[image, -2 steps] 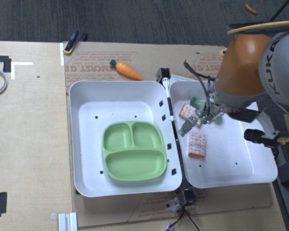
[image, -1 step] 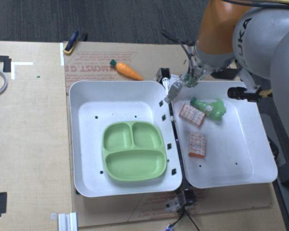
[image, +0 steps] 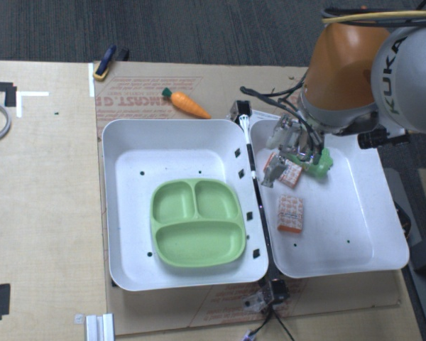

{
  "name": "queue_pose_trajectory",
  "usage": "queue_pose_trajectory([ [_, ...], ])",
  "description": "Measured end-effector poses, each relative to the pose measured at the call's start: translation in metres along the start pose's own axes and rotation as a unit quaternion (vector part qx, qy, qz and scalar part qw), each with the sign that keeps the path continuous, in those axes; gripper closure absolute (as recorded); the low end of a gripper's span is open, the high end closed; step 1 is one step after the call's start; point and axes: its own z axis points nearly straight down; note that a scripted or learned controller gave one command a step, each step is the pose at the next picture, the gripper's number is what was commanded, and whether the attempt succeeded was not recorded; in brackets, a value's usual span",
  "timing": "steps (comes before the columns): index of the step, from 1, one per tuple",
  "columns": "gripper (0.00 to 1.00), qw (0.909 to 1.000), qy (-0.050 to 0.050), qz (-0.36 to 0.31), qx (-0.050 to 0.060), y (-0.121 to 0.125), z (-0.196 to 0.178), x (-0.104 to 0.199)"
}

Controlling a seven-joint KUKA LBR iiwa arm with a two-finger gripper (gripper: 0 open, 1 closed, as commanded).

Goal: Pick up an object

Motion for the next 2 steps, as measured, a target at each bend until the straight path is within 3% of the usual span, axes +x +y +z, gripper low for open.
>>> queue_pose_trajectory([
  [2, 0.0, 1.0, 0.0, 0.0, 0.0, 0.0001, 0.0, 0.0],
])
